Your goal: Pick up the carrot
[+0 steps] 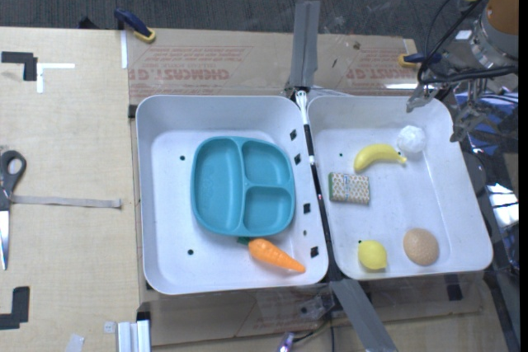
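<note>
The tapered, glossy orange carrot (276, 255) lies near the left bin's (157, 202) front wall, just beside a smooth teal three-compartment plate (243, 185). In the right bin (462, 194) sit a round lemon (373, 255), a tan egg (421, 246) and a curved banana (378, 156). Farther back, the gripper (437, 107) hangs over the far rim, its jaws apart with nothing between them.

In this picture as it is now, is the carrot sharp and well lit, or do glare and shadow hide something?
In the camera view, the carrot is sharp and evenly lit beside the blue plate; the left bin has only soft shadows; the white ball nearly washes out against the right bin; the gripper looks dim and cluttered.
</note>
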